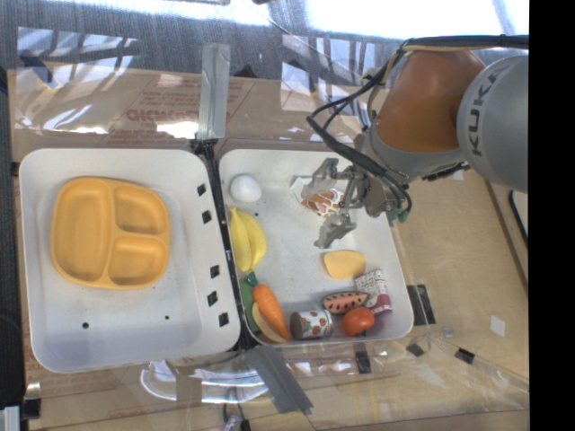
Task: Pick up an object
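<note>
Positioned over the upper right part of the right bin, the hand hung below the grey arm and its orange band, which reached in from the right side of the camera view. Its two metal fingers pointed down and to the left, and an orange-and-white packet lay close against them; whether the packet sat between the fingers or merely beside them could not be told, nor could the width of the hand's opening. Black cables looped from the wrist toward the arm. Inside the right bin, a white egg lay near the upper left corner, with a yellow banana just below it along the left wall. An orange carrot lay below the banana, near the lower left corner. A yellow wedge sat near the middle right, just below the fingers. Along the lower wall stood a small can, a red tomato, a dark red slice and a white-and-red packet, grouped close together. The left bin held a yellow divided tray with three compartments. Both bins rested side by side on the desk, touching along a black-clipped seam.
</note>
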Controlling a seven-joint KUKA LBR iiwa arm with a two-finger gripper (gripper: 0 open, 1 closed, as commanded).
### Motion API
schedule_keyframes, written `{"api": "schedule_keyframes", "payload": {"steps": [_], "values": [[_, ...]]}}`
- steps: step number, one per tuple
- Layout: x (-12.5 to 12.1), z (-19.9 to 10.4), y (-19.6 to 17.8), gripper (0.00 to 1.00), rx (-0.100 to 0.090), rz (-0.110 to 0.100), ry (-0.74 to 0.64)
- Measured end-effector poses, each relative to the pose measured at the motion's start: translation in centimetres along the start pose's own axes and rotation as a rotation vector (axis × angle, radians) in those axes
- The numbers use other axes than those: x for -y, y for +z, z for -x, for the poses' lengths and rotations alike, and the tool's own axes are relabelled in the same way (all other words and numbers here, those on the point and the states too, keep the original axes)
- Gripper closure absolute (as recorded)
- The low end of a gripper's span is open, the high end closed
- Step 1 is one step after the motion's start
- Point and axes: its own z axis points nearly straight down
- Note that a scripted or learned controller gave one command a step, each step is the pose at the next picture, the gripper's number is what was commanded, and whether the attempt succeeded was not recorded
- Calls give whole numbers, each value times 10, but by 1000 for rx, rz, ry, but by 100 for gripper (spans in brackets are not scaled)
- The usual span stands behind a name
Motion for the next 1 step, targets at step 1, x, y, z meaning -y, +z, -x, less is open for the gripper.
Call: {"api": "schedule_keyframes", "payload": {"steps": [1], "values": [[42,61,105,0,-6,4,-141]]}}
